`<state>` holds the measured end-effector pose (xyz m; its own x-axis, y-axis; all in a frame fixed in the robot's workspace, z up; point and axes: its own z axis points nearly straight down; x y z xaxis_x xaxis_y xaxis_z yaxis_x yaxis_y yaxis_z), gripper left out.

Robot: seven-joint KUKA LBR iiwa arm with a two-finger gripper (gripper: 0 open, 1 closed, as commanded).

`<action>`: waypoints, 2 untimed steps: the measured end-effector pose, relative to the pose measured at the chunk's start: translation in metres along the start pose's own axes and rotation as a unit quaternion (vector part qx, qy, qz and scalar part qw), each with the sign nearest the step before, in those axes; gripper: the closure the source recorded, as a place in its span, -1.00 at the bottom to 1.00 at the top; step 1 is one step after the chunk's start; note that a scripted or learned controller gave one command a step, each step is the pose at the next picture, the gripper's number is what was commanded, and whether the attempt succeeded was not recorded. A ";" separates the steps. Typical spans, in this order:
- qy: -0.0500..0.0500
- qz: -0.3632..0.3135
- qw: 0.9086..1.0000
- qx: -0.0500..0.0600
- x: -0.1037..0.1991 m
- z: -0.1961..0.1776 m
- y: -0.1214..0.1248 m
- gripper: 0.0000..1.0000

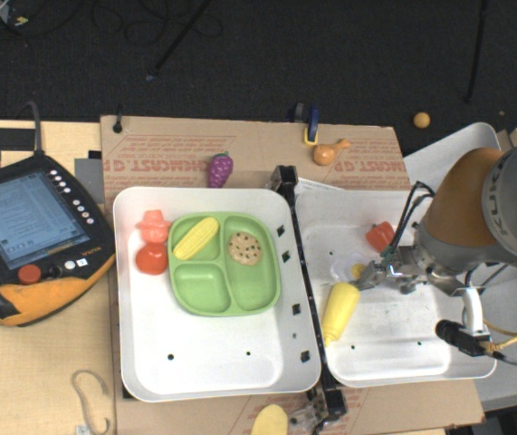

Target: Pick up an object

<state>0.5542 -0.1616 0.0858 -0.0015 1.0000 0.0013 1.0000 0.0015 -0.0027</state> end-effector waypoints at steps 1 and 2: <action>0.001 0.003 1.000 -0.002 -0.001 -0.013 0.001 1.00; -0.001 0.004 1.000 -0.002 -0.007 -0.074 -0.004 1.00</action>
<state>0.5502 -0.1689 0.1599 0.0072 1.0000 -0.0004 1.0000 -0.0072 0.0015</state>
